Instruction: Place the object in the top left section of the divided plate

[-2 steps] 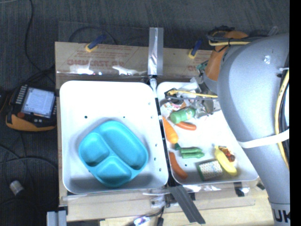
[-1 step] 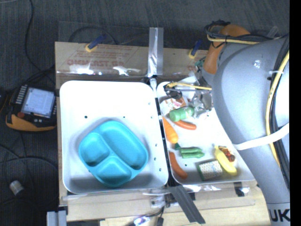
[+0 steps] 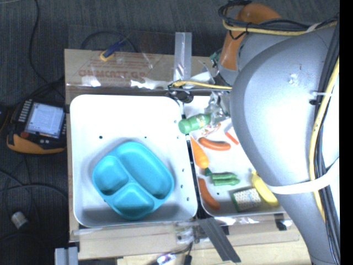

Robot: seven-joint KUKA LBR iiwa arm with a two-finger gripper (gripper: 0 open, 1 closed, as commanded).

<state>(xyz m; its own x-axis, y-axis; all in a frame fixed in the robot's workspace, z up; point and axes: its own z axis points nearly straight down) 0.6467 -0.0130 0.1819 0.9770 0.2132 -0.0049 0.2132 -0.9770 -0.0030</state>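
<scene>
Hanging over the right white bin (image 3: 242,148), the end effector (image 3: 212,112) — grip impossible to judge — could drop the green cylindrical toy (image 3: 193,124) short of the blue divided plastic plate (image 3: 132,178).

1. I see the divided plate (image 3: 132,179): blue, rounded, three compartments, sitting flat in the left white bin (image 3: 88,109), toward that bin's near half. It lies turned at an angle to the bin walls.
2. All three compartments look bare; raised ridges separate them.
3. The object (image 3: 194,123): a green, cylinder-like piece with a paler end, lying tilted over the wall between the two bins, at the right bin's far left corner.
4. Object and plate are well apart, not touching.
</scene>
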